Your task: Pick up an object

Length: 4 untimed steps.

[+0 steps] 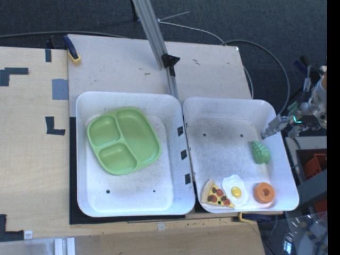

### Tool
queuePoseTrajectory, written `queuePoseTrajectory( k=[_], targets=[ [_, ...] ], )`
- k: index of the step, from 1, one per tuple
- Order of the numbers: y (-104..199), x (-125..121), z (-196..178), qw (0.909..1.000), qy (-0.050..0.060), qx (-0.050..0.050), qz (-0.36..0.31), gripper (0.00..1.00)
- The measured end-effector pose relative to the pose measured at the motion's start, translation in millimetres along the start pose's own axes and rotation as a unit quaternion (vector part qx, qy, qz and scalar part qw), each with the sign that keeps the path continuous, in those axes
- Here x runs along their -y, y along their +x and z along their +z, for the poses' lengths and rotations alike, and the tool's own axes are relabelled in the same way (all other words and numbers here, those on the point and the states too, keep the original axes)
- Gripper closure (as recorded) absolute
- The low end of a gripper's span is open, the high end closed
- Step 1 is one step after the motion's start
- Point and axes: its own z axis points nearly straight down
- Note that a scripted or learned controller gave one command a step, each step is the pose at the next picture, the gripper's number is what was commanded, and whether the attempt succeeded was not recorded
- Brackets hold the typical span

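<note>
In the right bin [223, 108] lie a green broccoli-like toy [260, 152], a toy pizza slice [216, 194], a fried egg [234, 188] and an orange donut [264, 193]. The last three sit along the bin's front edge. My gripper [275, 125] hangs at the bin's right rim, just above and to the right of the green toy, with nothing seen in it. The arm's wrist [313, 110] is at the far right.
The left bin [90, 195] holds a green divided plate [123, 140]. A slanted metal pole [154, 28] rises behind the bins. Cables run over the bench at the back right. A yellow and blue clamp [71, 49] lies at the back left.
</note>
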Motion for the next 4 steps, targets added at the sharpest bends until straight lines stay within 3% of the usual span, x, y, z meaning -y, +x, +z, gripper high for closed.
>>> queuePoseTrajectory(
  k=[3,4],
  targets=[
    [6.3,12.6,154.2,1.0,0.003,0.0,0.001,0.0],
    [6.8,11.5,141.7,1.0,0.001,0.0,0.0,1.0]
  ],
)
